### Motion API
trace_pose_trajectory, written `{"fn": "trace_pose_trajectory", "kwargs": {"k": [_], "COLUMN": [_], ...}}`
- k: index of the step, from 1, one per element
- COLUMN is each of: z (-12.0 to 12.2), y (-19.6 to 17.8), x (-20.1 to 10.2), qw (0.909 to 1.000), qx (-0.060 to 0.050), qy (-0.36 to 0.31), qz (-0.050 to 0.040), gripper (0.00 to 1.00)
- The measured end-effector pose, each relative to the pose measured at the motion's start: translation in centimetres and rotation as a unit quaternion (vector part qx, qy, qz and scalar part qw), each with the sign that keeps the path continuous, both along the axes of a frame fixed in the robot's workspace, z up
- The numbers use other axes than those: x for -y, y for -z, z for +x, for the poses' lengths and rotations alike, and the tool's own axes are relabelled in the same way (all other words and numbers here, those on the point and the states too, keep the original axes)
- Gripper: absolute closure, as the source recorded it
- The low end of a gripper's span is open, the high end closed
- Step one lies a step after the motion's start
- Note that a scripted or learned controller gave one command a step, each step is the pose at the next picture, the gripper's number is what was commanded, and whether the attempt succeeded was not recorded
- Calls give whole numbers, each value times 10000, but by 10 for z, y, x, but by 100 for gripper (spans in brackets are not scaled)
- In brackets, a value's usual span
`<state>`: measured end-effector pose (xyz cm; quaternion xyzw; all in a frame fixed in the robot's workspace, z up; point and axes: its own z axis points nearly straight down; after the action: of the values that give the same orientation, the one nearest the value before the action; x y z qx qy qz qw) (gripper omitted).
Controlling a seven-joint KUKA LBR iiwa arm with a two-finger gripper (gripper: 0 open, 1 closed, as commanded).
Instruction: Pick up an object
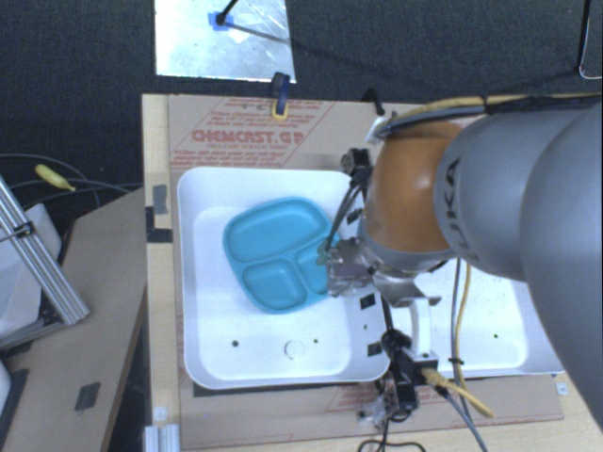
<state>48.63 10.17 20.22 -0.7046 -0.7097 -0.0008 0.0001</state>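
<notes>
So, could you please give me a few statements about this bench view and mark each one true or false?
1. A blue tray lies in the left bin. True.
2. The tray has one undivided well. False: it has several compartments.
3. The arm reaches in from the view's right. True.
4. The tray stands on the cardboard behind the bins. False: it lies inside the left bin.
5. The arm's band is green. False: it is orange.
</notes>
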Motion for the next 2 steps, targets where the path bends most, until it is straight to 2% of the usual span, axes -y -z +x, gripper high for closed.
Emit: {"fn": "trace_pose_trajectory", "kwargs": {"k": [1, 2], "z": [50, 2], "y": [-113, -181], "x": [-54, -8], "qw": [10000, 10000], "qx": [63, 15], "qy": [-9, 43], "qz": [14, -1], "gripper": [100, 100]}}
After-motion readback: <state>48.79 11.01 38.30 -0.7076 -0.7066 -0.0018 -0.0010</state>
